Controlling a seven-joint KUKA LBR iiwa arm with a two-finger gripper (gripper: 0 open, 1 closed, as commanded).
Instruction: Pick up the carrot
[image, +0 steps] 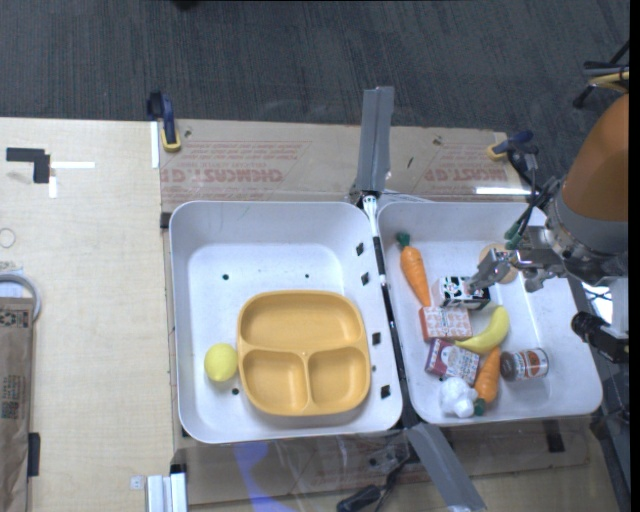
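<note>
Carrot (414, 274), orange with green top, lies untouched in your right white bin (585, 400); the gripper (492, 270) hovers nearby, its state I cannot tell.

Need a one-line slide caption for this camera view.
The claw hovers over the right bin, above a small carton, beside the carrot.
</note>
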